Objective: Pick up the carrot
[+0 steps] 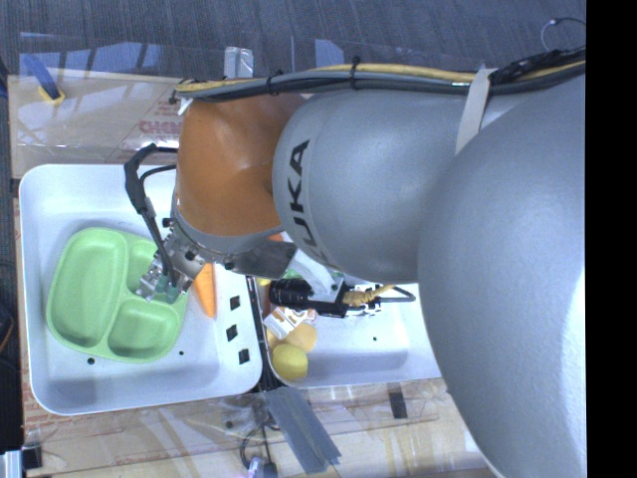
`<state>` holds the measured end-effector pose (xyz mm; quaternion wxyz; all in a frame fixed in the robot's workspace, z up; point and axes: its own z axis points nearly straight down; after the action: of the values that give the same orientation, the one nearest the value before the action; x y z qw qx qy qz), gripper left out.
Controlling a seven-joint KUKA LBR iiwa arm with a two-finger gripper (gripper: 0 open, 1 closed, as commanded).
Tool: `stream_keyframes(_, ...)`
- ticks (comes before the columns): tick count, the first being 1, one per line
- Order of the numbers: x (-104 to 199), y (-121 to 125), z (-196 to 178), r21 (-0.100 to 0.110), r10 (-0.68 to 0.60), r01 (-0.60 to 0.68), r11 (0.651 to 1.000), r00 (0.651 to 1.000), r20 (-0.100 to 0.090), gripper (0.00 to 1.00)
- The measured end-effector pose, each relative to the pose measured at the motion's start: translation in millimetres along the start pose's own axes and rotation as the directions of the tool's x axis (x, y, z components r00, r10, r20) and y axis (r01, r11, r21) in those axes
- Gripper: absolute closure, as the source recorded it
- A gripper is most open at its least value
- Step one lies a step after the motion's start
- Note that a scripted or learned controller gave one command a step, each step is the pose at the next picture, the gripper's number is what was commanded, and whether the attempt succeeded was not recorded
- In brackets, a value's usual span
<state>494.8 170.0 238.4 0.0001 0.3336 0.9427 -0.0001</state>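
"UKA" lettering reads on the grey arm (398, 167). Small orange carrot (205, 289) lies 12-to-6; two-finger gripper (162, 279) at its 9, grip state unclear.

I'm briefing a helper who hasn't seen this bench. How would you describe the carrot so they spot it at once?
Start at the left white bin, which holds a green divided tray. Just right of that tray, beside the gripper, lies the carrot. It is the slim orange piece in that bin; the yellow fruit sits in the other bin.

carrot (205, 291): orange, tapered, partly hidden under arm
location: left bin (60, 182), just beside green tray (95, 292)
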Motion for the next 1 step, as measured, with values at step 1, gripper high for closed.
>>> stream_keyframes(1, 32.2, 12.9, -1.7, 0.000, 0.389, -0.389, 0.921, 0.921, 0.000, 1.00)
